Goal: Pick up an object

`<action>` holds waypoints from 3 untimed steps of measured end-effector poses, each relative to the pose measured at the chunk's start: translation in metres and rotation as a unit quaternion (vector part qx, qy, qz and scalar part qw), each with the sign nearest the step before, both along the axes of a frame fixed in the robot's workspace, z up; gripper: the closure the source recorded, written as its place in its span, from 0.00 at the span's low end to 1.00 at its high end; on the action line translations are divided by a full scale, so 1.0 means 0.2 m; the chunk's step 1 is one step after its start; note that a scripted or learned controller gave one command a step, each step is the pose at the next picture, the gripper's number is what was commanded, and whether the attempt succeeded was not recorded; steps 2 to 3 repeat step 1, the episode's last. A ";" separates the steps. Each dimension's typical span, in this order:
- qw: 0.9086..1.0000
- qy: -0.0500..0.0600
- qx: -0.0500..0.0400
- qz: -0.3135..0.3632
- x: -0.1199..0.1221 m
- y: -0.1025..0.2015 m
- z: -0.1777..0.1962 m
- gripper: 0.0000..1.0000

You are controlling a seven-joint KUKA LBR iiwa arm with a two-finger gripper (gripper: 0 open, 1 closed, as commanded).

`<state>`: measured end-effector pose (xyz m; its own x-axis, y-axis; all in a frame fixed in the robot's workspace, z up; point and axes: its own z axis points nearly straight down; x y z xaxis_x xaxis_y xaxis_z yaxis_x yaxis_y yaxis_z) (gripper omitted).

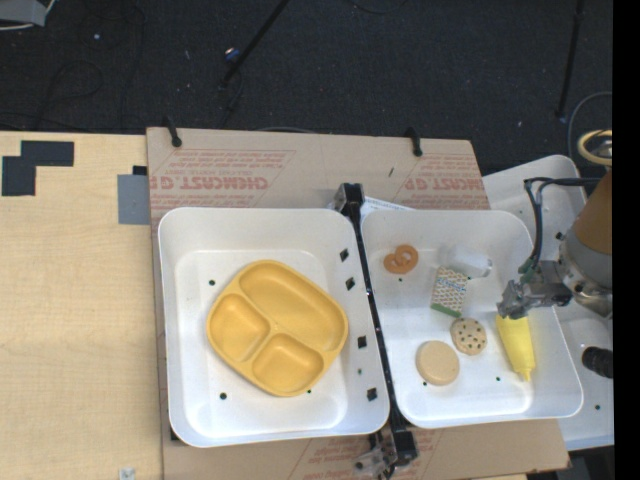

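The left bin (180,258) sits in the middle-left of the frame and holds a yellow divided plate (277,325), lying flat; it looks like stiff, light plastic, too wide to grip anywhere but at its thin rim, so a poor candidate.

The right bin (500,398) holds the smaller pieces, all likely light toy food. Toward its upper left lies a small orange pretzel (402,259), hard-looking and thin. Right of it is a patterned packet (450,290), possibly soft and flat. Below that, a speckled cookie (468,336) and, lower still, a pale round biscuit (437,362) lie near each other; both are low discs that jaws would have to take across the edge.

At the right side of this bin lies a yellow corn-like piece (517,344), long, probably smooth and a bit slippery; the best hold is across its narrow middle. The gripper (524,298) hangs just over its upper end, possibly touching it. Whether the jaws are apart or together I cannot tell, and nothing is visibly between them.
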<state>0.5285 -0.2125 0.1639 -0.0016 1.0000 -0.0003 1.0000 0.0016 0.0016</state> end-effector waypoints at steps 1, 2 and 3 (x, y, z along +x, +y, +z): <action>1.000 0.000 0.000 0.000 0.01 0.00 0.21 1.00; 1.000 0.000 0.000 0.000 0.01 0.00 0.21 1.00; 1.000 0.000 0.000 0.000 0.01 0.00 0.21 1.00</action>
